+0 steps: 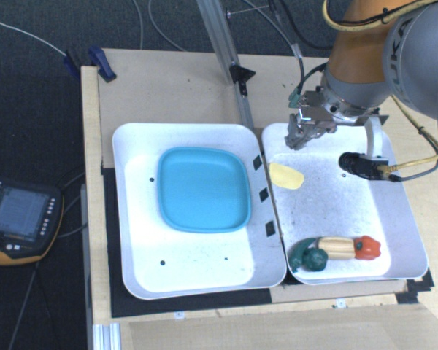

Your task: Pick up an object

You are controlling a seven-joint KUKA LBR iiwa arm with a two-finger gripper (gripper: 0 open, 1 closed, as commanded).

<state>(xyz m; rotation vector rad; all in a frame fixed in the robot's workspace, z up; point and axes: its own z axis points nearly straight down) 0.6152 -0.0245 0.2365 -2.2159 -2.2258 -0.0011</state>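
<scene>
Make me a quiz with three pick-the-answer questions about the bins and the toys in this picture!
1. Where does the blue plate lie?
A. In the left bin
B. In the right bin
C. On the floor

2. What colour is the small flat piece near the middle rim of the right bin?
A. Purple
B. Yellow
C. Black

3. Where is the gripper?
A. Over the far end of the right bin
B. Resting on the blue plate
C. Beside the handheld screen on the floor

Answers:
1. A, since the plate fills the middle of the left bin.
2. B, since the piece is pale yellow against the white bin.
3. A, since the gripper hangs at the right bin's far edge, apart from the green, tan and red toys at the near end.
</scene>
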